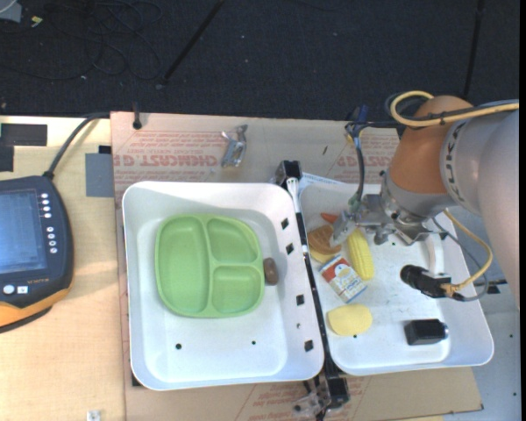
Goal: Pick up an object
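Note:
My gripper [365, 226] is low over the far part of the right bin [469, 345]. A yellow corn cob [360, 256] lies directly under and in front of it, its far end right at the gripper. Whether the cob is held cannot be seen. Left of the cob lie a tan bun-like piece [319, 239] and a small orange item [330, 219]. A red and white carton [342, 279] sits just in front of the cob. A yellow lemon-like fruit [349, 320] lies nearer the front.
A black block [425, 331] lies at the right bin's front right. The left bin [149, 340] holds a green divided plate [209, 265] with a small brown thing [270, 272] at its right edge. A tablet [17, 239] sits at the far left.

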### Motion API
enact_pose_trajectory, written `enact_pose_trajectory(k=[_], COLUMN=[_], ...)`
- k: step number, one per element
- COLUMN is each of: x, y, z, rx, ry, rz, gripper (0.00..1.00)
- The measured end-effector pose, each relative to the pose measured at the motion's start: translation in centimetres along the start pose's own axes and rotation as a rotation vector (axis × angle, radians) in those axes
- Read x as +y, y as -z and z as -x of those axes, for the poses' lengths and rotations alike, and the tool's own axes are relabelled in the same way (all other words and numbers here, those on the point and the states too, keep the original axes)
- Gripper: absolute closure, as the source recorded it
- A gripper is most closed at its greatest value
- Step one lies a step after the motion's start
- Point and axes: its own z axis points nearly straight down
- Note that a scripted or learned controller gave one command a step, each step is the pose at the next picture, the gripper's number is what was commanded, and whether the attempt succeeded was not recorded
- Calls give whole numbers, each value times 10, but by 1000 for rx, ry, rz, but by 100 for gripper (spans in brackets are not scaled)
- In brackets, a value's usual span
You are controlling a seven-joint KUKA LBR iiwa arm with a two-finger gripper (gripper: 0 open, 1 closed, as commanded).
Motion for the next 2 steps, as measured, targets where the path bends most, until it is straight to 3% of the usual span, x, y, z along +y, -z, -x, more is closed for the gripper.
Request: enact_pose_trajectory(k=[2], x=[0], y=[0], z=[0], rx=[1], ry=[-2], rz=[0], gripper=[0])
